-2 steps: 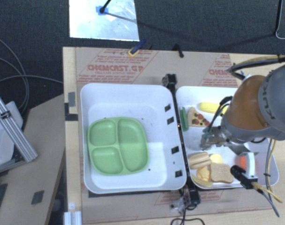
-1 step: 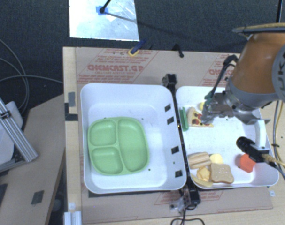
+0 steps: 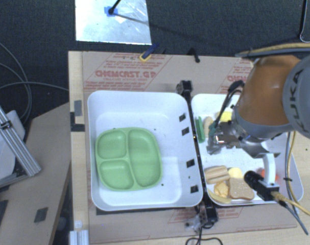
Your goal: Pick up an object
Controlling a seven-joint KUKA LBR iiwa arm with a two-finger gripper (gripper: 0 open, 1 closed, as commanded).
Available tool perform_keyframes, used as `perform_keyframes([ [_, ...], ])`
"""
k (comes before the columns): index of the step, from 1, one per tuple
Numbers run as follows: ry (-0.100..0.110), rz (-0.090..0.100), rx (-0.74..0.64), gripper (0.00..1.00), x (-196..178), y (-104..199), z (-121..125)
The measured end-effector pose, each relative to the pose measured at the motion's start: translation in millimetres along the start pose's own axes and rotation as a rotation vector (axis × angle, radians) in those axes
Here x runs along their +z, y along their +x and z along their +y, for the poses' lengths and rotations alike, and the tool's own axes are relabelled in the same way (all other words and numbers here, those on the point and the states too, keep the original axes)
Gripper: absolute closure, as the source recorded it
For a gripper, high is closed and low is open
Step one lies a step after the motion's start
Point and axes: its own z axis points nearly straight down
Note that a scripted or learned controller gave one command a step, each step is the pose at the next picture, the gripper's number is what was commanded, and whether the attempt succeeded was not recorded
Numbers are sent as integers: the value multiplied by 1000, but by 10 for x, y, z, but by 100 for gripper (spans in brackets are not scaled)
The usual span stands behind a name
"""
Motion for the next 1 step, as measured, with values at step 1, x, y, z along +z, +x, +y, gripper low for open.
perform_keyframes([
  [1, -10, 0, -2, 100, -911, 464, 23],
])
